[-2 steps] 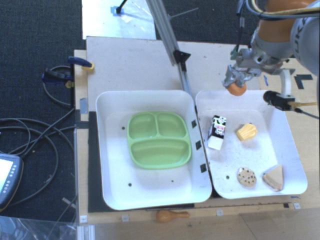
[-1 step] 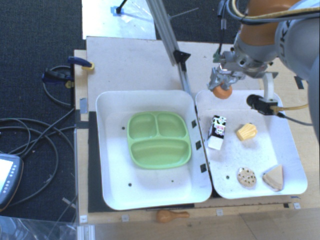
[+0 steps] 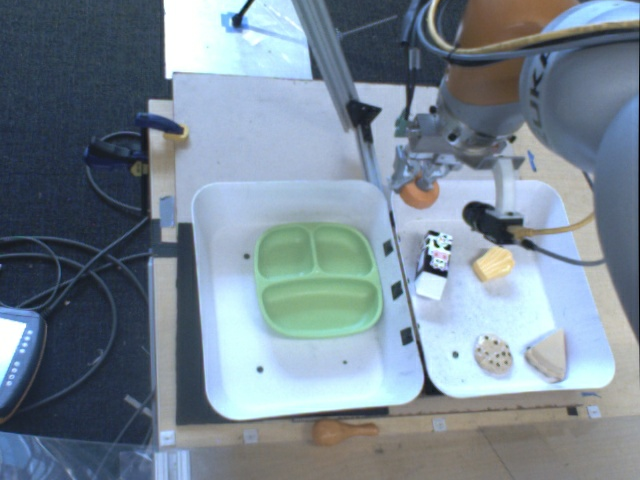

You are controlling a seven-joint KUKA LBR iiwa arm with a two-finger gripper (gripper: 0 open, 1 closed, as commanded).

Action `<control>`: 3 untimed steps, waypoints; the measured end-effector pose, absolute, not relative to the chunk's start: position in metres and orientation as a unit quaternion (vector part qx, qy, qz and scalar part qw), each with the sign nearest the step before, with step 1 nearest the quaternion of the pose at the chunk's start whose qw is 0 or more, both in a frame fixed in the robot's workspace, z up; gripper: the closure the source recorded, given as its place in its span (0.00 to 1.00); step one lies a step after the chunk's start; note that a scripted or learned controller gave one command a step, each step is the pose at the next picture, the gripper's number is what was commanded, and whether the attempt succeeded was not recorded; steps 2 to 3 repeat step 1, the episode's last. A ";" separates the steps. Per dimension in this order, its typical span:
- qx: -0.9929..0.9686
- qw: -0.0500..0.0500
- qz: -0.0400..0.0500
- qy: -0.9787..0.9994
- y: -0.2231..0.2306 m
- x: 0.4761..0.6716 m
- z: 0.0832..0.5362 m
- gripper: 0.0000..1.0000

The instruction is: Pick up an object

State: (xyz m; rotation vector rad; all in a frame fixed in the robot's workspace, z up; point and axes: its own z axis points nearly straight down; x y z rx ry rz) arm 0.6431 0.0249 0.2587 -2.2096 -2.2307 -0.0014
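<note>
My gripper (image 3: 417, 180) hangs over the far left corner of the right bin (image 3: 585, 268), under the grey arm with its orange band. A small round orange object (image 3: 419, 195) sits between the fingertips, and the fingers look closed on it. In the same bin lie a black-and-white cow-print carton (image 3: 434, 264), a yellow ridged piece (image 3: 493, 264), a speckled cookie (image 3: 492, 355) and a tan wedge (image 3: 548, 355). The carton is just in front of the gripper.
The left bin (image 3: 225, 298) holds a green divided plate (image 3: 318, 279). A slanted metal pole (image 3: 330, 58) crosses the back. A black cable plug (image 3: 488, 220) hangs by the arm. A brown toy (image 3: 345, 430) lies on the bench's front edge.
</note>
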 end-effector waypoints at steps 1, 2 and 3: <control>-0.703 0.002 0.000 -0.711 0.083 0.622 0.249 1.00; -0.703 0.002 0.000 -0.711 0.083 0.622 0.249 1.00; -0.703 0.002 0.000 -0.711 0.083 0.622 0.249 1.00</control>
